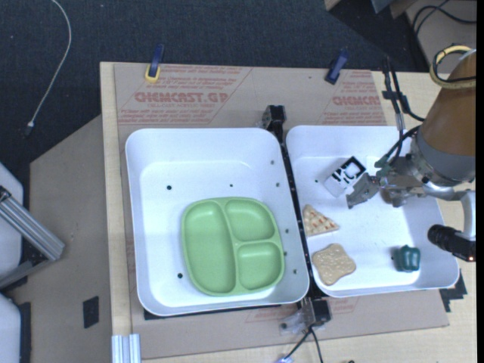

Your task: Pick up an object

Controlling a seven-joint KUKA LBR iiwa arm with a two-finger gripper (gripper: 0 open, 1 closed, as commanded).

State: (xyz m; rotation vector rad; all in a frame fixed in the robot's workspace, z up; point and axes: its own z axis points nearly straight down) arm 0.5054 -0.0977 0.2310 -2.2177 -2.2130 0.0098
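- Left bin (pixel 144 203): a green tray (pixel 231 244).
- Right bin (pixel 318 146): a cracker (pixel 318 220) and a biscuit (pixel 333 263) by its left wall.
- Gripper (pixel 363 191) hangs beside a black-white block (pixel 344 175); whether it grips the block, I cannot tell.
- Teal piece (pixel 407 259) at the right.

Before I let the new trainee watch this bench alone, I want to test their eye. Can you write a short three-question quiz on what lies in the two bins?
1. True or false: the green divided plate lies in the left bin.
2. Which thing lies nearest the right bin's front right corner? A) triangular cracker B) teal block C) black-and-white box
3. Fill in: the tool hangs over the ____ bin.

Key: 1 true; 2 B; 3 right.
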